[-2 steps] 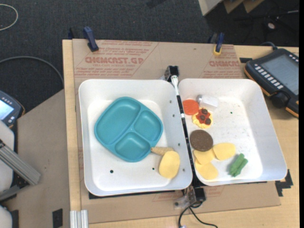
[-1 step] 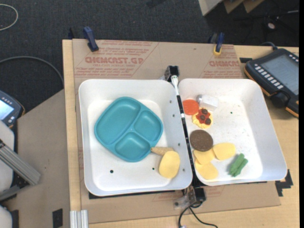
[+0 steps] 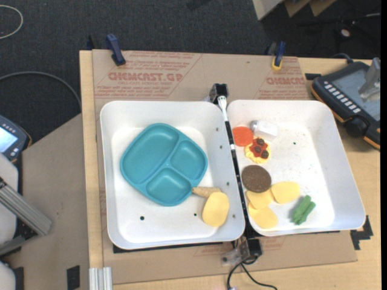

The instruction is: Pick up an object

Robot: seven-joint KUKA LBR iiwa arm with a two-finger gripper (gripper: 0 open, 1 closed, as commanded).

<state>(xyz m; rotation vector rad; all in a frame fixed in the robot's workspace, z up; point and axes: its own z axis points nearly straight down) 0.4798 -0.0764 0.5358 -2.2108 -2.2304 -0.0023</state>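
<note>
The left bin (image 3: 115, 162) holds a teal divided plate (image 3: 163, 163) and, near its front right corner, a yellow lemon-shaped piece (image 3: 216, 208) with a tan stick-like piece (image 3: 203, 191) touching it. In the right bin (image 3: 326, 138) lie an orange round piece (image 3: 242, 136), a small white piece (image 3: 264, 128), a yellow piece with red and dark dots (image 3: 259, 150), a brown disc (image 3: 256, 177), several pale yellow slices (image 3: 284, 192) and a green piece (image 3: 302, 210).
Both bins sit on a cardboard sheet (image 3: 151, 71) held by a blue clamp (image 3: 115, 48) and a yellow-blue clamp (image 3: 278, 54). A black clip (image 3: 219, 92) joins the bins at the back. A dark handheld pendant (image 3: 347, 98) rests at the right edge.
</note>
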